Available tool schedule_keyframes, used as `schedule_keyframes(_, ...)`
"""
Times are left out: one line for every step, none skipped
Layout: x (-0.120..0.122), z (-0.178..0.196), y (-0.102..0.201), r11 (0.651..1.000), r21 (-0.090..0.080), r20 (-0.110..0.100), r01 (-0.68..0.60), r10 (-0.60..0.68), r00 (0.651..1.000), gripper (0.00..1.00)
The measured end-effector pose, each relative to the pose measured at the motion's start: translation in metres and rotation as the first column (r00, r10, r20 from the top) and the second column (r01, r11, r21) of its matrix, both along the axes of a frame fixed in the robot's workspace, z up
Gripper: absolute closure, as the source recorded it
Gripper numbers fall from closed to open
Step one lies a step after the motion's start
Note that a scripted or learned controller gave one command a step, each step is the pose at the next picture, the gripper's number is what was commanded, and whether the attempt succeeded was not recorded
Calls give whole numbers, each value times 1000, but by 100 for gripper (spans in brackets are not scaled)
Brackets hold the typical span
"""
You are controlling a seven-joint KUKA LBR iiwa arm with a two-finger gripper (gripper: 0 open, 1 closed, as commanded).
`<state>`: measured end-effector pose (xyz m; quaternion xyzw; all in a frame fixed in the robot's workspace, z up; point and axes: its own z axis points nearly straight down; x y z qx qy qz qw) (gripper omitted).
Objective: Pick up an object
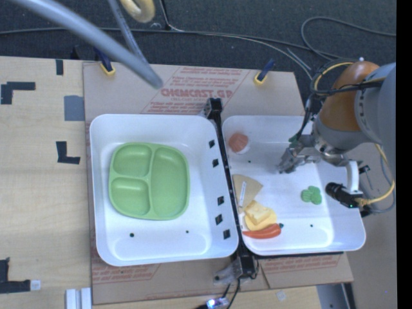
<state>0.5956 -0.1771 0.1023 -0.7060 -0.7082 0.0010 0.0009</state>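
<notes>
The right bin (335, 237) holds a small pink round piece (239, 141) near its back left, a pale yellow wedge (248, 187), a yellow chunk (259, 215), a red chili pepper (262, 232) at the front left, and a green leafy piece (312, 196) toward the right. My gripper (288, 163) hangs low over the bin's middle, left of the orange-banded wrist (341, 105). It sits above bare white floor, between the pink piece and the green piece, with no object visible at its tip.
The left bin (103, 237) holds a green divided plate (149, 180). A black divider (222, 185) separates the two bins. Cables (322, 31) run behind the bench, and a black clamp part (341, 195) of the arm overhangs the right bin's right side.
</notes>
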Motion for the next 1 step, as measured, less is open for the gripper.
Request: schedule_keyframes(-1,44,7,1000,0,5,1,-1,1000,100)
